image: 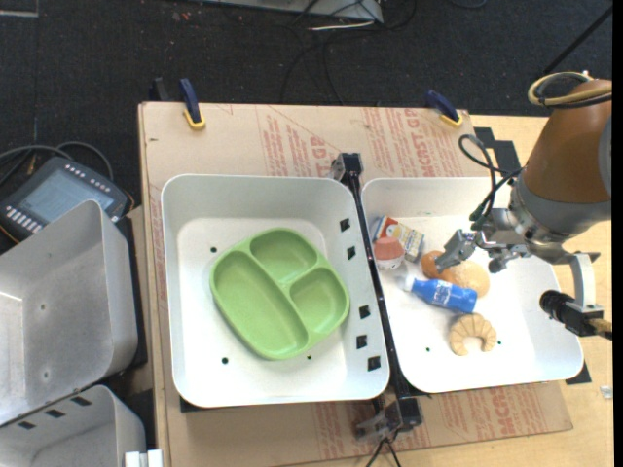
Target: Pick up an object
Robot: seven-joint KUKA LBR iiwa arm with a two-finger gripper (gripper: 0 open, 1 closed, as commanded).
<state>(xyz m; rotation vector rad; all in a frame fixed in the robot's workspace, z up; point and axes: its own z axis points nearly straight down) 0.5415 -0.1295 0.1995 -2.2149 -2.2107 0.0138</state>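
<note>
grey tool (479,251) | fingers spread | above bread roll (465,278) | nothing held

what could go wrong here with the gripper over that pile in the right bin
The gripper sits above a tight cluster: a blue bottle, a bun and an orange piece lie touching or nearly so. Closing there could catch two things at once or pinch only an edge. The bottle is round and lies on its side, so it may roll or slip out. A push could also shove the croissant aside.
</note>
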